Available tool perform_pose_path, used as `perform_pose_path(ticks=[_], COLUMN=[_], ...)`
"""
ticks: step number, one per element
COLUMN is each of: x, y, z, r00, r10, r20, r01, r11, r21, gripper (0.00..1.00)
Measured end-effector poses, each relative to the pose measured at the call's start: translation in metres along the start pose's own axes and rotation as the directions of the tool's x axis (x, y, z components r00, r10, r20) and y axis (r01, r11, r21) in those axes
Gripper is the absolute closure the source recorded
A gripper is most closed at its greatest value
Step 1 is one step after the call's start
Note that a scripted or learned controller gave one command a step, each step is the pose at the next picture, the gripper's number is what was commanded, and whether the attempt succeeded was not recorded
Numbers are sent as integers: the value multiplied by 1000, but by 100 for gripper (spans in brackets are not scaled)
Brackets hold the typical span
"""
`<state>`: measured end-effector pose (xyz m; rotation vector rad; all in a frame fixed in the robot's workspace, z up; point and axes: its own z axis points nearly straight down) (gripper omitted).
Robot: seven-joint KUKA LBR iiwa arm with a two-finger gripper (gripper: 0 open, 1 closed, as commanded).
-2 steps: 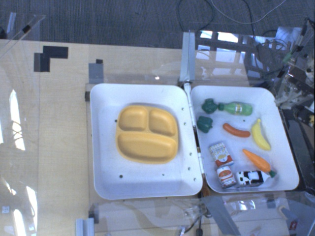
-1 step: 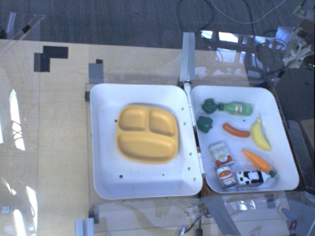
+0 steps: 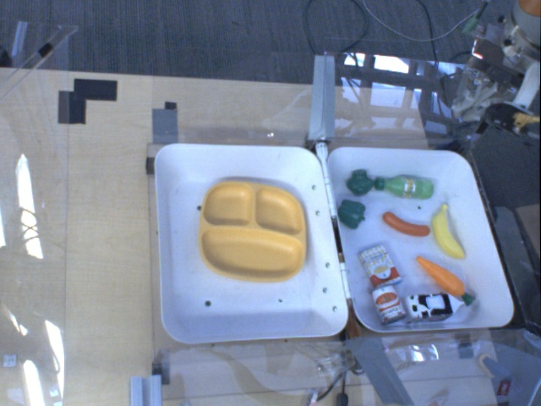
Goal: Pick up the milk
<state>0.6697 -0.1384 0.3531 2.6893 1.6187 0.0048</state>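
The arm (image 3: 517,24) is cut off by the top right corner, so its jaws cannot be judged. The print on the small carton (image 3: 379,265) and the can (image 3: 387,303) is too small to read. The carrot (image 3: 441,276) hides part of the milk (image 3: 433,306) (its upper edge). The counter (image 3: 76,252) runs past the left edge.

Grey KUKA robot arm (image 3: 517,36) sits at the top right corner of the camera view, well back from the bench front, mostly cut off by the frame edge. Pale rounded housing at the very corner, metal wrist parts and cabling below it. Two-finger gripper not distinguishable in the clutter; finger state cannot be told.
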Motion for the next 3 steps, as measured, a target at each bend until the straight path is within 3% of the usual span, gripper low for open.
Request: perform_pose_path(ticks=[3], x=[2], y=[0], z=[-58], r00=[999], r10=[-54], r20=[-1], r01=[54], r11=[998], r21=[-10], gripper=[100])
